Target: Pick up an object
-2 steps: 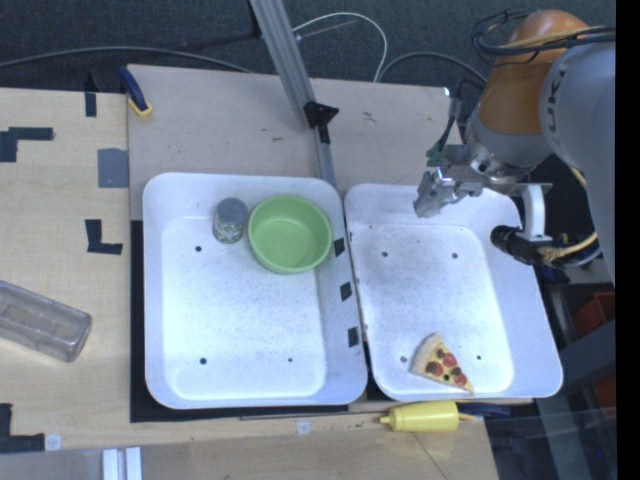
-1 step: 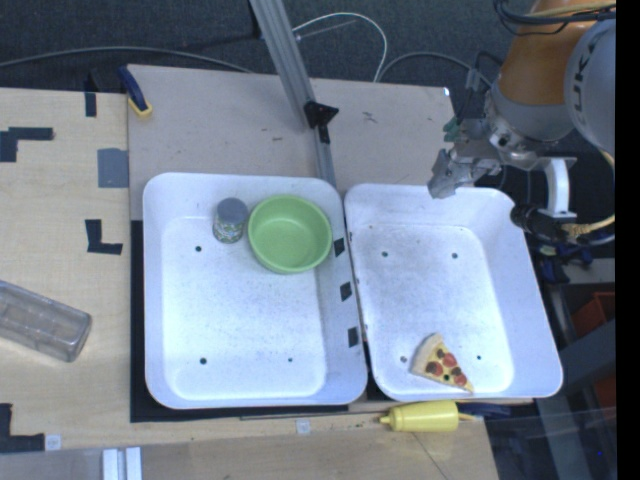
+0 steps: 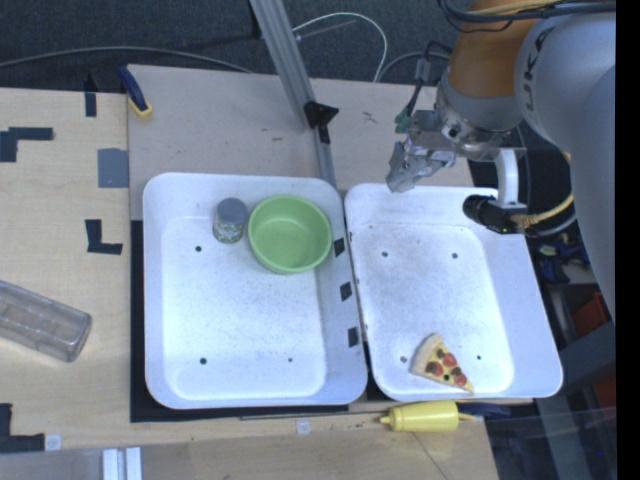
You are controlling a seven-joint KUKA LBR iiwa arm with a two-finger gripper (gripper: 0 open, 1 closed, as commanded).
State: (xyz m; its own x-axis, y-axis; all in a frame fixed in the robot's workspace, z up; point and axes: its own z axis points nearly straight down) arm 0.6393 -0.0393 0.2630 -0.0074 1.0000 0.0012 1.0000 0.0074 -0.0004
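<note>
Gripper (image 3: pixel 405 176) hangs over the far rim of the right bin (image 3: pixel 520 298), at about 11 o'clock of that bin; nothing sits between its fingers, and whether they are spread or pressed together I cannot tell. Pizza slice (image 3: pixel 440 361) lies at 6 o'clock in the right bin; green bowl (image 3: pixel 289 233) at 12 o'clock in the left bin (image 3: pixel 170 298), small jar (image 3: pixel 230 220) just beside it at its 9 o'clock; yellow bottle (image 3: pixel 422 417) on the bench below the right bin.

One camera sits fixed above the bench (image 3: pixel 230 108), looking down at a slant. It takes in both bins (image 3: pixel 250 378) whole, from fairly near. The arm (image 3: pixel 520 48) enters from the right.
</note>
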